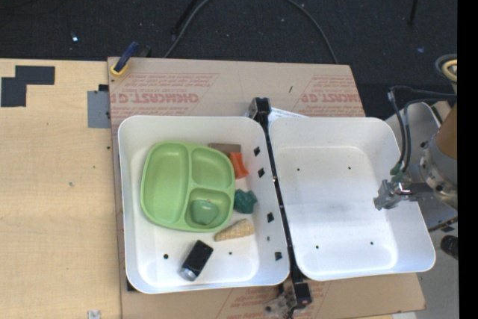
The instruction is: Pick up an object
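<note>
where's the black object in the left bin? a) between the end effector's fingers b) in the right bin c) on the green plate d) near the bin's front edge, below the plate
d: the black object lies on the left bin floor near its front edge, below the green plate, far from the end effector.

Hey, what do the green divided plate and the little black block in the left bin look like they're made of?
The green divided plate looks like moulded plastic: one even colour, rounded compartments, a soft sheen. The black block seems hard plastic or metal, dark with a pale glint at one end; too small to say more.
</note>
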`<state>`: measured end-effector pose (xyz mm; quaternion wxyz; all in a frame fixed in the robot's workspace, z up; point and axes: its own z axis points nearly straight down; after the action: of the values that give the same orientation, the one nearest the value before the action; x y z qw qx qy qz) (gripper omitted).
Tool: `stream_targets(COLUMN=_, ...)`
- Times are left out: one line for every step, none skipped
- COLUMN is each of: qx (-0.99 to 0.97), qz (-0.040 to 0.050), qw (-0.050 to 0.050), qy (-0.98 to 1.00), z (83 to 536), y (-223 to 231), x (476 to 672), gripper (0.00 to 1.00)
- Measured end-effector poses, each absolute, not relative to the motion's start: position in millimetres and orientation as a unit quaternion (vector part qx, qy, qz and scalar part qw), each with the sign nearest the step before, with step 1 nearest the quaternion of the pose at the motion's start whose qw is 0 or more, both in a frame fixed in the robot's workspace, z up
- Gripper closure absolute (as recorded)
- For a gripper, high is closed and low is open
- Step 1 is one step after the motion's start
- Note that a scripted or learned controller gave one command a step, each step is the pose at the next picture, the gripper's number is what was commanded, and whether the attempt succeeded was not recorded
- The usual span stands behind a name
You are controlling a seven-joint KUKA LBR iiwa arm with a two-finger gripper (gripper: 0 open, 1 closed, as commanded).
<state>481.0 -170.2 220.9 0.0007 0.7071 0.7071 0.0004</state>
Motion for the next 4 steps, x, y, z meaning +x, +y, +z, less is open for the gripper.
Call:
stream_targets(qx=0.706, qz=0.0000, qw=-0.001, qy=0.708, z=211, y=-118, x=488.3, gripper=1.00)
stream_targets(qx=0.706, qz=-0.0002, qw=0.000, qy=0.708, z=211, y=-76, x=498.6, gripper=1.00)
stream_targets(qx=0.706, qz=0.0002, qw=0.000, qy=0.708, z=222, y=-27, x=496.9, gripper=1.00)
stream_targets(qx=0.706, qz=-0.0003, qw=-0.001, qy=0.709, z=214, y=27, x=507.9, gripper=1.00)
